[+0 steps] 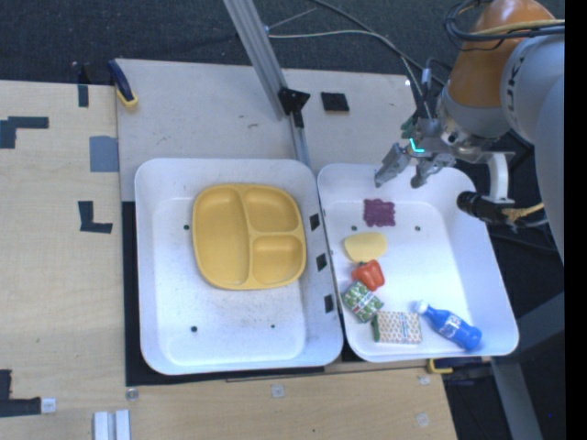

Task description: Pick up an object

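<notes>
The spread, empty fingers (405, 173) hang over the right white bin's (477, 273) far edge; descending there might miss the purple crumpled piece (379, 212).

arm (541, 71): grey, orange band | gripper (404, 170): dark metal, small teal light, perhaps | black cables looped above

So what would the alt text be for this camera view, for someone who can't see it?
A grey robot arm's open gripper hovers over the far end of the right bin, which holds a purple toy, yellow piece, red pepper, green item, small packet and blue bottle. The left bin holds a yellow divided plate.
</notes>
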{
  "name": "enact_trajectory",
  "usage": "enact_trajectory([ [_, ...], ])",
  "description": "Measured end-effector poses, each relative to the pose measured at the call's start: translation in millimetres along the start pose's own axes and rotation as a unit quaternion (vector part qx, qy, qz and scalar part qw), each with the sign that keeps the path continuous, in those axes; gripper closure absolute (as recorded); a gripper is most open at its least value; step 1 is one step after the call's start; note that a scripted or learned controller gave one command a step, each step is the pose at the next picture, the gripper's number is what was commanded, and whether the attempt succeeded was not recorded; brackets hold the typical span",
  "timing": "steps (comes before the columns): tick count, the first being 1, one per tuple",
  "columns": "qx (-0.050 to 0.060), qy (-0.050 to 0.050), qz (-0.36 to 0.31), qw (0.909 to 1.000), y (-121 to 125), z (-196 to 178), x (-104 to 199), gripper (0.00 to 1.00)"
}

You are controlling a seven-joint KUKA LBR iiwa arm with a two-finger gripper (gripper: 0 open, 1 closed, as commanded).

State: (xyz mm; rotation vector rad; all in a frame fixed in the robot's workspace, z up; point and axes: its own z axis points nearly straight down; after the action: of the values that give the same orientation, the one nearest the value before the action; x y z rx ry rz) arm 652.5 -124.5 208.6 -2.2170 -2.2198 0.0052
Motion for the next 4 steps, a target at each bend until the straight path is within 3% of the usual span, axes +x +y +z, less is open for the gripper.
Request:
enact_trajectory([
  [1, -0.002, 0.0, 0.0, 1.0, 1, -2, 0, 0.0],
  [3, 0.001, -0.001, 0.0, 1.0, 3, 112, -12, 0.0],
  [4, -0.002, -0.002, 0.0, 1.0, 4, 123, -12, 0.0],
])
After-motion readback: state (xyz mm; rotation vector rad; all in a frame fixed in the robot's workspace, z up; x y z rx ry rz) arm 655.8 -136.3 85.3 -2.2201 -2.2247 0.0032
